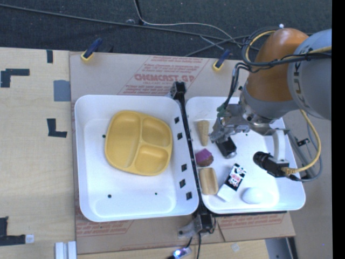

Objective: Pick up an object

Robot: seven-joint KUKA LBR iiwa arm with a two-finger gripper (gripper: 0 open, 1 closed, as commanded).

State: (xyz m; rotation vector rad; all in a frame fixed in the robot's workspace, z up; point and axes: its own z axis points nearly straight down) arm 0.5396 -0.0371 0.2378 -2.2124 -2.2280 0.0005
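Note:
My gripper [222,139] hangs low over the upper middle of the right bin [294,198]. A tan wedge-shaped piece [202,131] lies just to its left, by the bin's left wall. A small purple object [204,156] sits below and left of the gripper. A tan bread-like block [208,180] lies further toward the front. Beside that block is a black-and-white box [232,180], and a white egg-shaped object [252,195] lies near the front right corner. I see nothing held in the gripper.
The left bin [86,161] holds a yellow divided plate [138,142]. A black divider rail [186,144] runs between the two bins. The arm's grey and orange body [280,74] overhangs the right bin's back right part.

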